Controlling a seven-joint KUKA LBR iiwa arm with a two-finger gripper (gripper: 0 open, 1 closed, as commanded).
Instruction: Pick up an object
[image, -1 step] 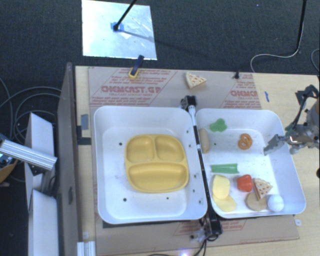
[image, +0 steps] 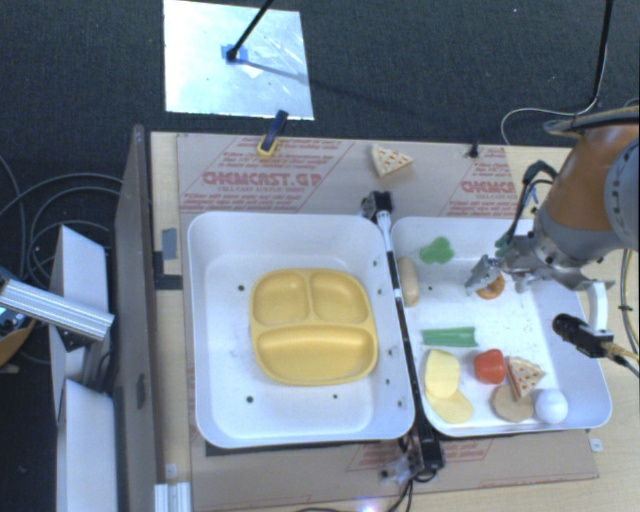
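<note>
The likeliest target is the small round orange-brown toy food piece (image: 491, 289), perhaps a cookie or bun, lying in the upper part of the right bin (image: 600, 400). The gripper (image: 487, 272) sits directly over it, its metal fingertips at the piece's upper edge, so whether they are spread, closed or already pinching it cannot be told.

To do this step well, the fingers should straddle the piece evenly, go down until they nearly meet the bin floor, and close before lifting straight up; the piece looks low and flat, so a shallow bite would probably slip off.

From the piece, a green leafy item (image: 435, 250) lies at about ten o'clock, and a green strip (image: 448, 337) at about seven o'clock. Toward six o'clock are a red tomato-like piece (image: 489, 366), a pizza slice (image: 525, 375), a white egg (image: 551, 406) and yellow pieces (image: 443, 375). A pale sausage-shaped item (image: 408, 281) rests at the bin's left wall.

The left bin (image: 230, 400) carries a yellow divided plate (image: 312, 325).

The wrist and cabling hide the piece's far side, and the arm is cut off at the view's right.
</note>
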